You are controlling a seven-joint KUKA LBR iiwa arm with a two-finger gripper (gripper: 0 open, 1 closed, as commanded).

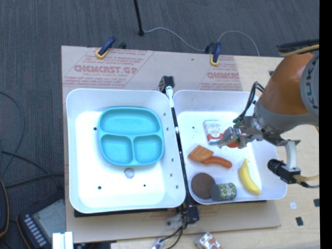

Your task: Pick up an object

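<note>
The gripper [228, 139] hangs low in the right bin [270, 193], just right of the packet [212, 129] and over something red [233, 143], perhaps a tomato; whether it pinches it I cannot tell, so settle squarely before lifting.

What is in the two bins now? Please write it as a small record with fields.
left bin: blue divided plate
right bin: banana, carrot, brown round cookie, small green can lying on its side, white and red packet
gripper: low over the right bin, beside the packet, above a small red item
arm: reaches in from the right
</note>
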